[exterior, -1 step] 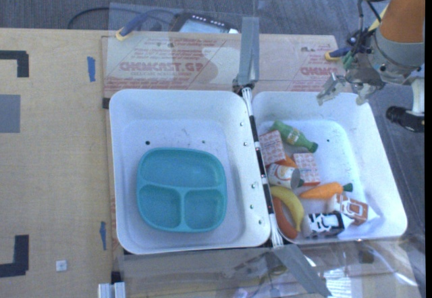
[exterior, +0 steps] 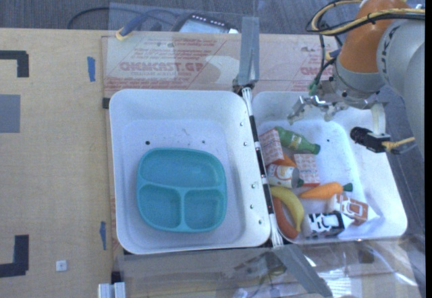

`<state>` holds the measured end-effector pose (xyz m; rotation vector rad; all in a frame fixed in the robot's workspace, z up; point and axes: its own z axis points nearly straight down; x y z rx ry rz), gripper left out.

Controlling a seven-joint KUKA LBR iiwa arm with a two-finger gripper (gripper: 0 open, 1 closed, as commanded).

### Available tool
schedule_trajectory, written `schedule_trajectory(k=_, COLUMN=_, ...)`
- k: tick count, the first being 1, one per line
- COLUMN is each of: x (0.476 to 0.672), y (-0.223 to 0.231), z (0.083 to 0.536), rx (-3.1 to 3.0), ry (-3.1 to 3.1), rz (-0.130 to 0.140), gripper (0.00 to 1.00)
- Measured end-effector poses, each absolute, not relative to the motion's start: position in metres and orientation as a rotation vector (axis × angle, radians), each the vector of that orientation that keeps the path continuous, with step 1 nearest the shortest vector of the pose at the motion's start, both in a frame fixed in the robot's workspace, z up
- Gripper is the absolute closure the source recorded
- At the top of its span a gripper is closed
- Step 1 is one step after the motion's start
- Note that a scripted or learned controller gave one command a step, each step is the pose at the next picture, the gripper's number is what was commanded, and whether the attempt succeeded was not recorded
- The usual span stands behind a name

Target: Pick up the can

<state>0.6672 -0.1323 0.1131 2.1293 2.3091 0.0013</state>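
In the right bin (exterior: 388, 175), note the banana (exterior: 289, 201) and carrot (exterior: 322, 190) nearest you. The can (exterior: 271, 146) lies on its side against the left wall, beside the green bottle (exterior: 297, 140). The left bin (exterior: 128, 128) holds a teal tray (exterior: 181, 189). Farthest, the gripper (exterior: 316, 107) hovers above the far edge, fingers spread, gripping nothing.

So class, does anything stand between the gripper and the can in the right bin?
Partly. Nothing covers the can, which lies by the right bin's left wall. A green bottle lies close beside it, on the side towards the gripper, and could crowd a grasp from there.
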Motion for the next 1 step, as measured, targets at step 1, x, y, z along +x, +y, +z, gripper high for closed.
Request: schedule_trajectory(k=1, x=0.6674, y=-0.1324, z=0.1134, rx=2.129, ry=2.309, rz=0.002, gripper=0.0)
